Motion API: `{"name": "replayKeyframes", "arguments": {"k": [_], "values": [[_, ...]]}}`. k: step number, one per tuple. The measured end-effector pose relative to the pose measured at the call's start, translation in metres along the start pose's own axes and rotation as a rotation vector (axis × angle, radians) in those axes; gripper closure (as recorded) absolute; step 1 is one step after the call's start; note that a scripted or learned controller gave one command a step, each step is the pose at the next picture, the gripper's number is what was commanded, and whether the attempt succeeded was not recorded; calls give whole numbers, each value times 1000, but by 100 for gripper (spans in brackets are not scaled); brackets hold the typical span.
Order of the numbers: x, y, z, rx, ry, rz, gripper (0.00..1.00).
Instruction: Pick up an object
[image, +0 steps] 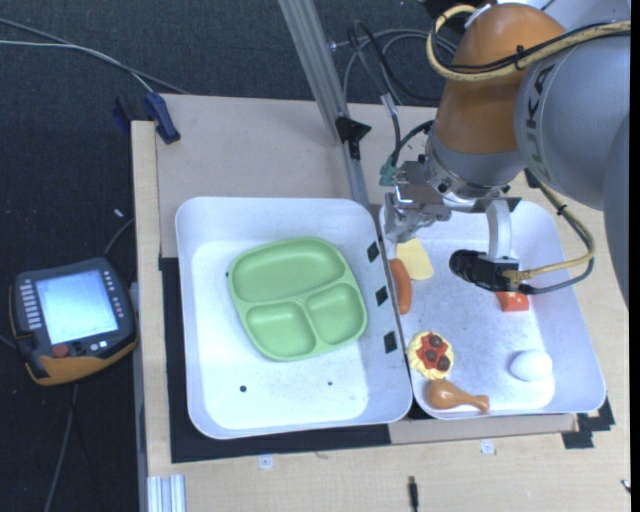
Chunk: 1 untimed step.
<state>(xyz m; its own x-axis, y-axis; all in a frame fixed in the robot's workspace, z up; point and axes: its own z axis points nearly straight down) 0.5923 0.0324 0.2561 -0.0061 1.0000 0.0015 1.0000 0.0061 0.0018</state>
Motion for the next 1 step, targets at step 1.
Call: {"name": "replayKeyframes", "arguments": {"k": [1], "values": [[40, 6, 15, 4, 0, 1, 100]]}}
